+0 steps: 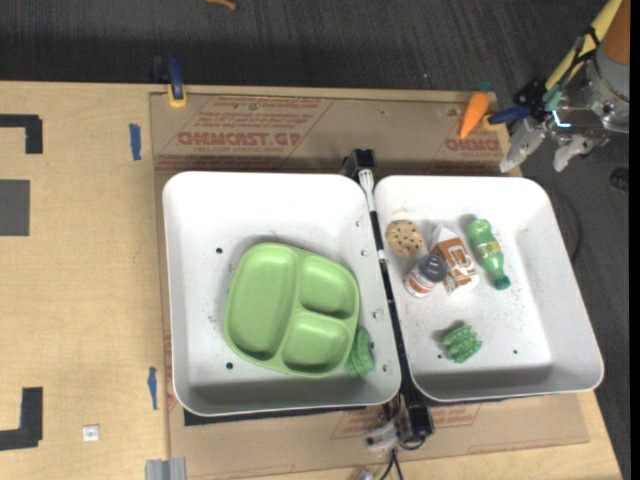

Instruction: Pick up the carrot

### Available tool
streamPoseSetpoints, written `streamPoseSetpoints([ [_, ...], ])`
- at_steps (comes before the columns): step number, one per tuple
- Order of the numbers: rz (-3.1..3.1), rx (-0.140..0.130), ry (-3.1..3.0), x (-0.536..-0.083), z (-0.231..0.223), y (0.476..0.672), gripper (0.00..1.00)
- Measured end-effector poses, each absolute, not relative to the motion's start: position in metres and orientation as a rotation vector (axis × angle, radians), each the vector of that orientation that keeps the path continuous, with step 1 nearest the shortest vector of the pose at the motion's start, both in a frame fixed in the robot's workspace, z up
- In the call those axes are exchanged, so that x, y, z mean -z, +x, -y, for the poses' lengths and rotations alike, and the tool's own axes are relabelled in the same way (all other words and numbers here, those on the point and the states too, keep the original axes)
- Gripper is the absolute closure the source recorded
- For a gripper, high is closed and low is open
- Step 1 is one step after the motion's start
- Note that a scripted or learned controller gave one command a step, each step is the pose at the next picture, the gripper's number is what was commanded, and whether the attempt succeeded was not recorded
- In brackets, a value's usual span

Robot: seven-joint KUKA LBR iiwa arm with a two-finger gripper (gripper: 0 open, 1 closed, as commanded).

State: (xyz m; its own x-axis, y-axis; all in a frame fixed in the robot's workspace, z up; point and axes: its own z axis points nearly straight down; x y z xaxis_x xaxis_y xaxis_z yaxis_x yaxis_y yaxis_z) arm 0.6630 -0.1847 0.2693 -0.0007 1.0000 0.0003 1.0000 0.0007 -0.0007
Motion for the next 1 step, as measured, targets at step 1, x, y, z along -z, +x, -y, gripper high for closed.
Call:
streamPoseSetpoints([
  [1,2.362,-0.001,-2.07,-0.1955,0.1273,0.6228,0.0],
])
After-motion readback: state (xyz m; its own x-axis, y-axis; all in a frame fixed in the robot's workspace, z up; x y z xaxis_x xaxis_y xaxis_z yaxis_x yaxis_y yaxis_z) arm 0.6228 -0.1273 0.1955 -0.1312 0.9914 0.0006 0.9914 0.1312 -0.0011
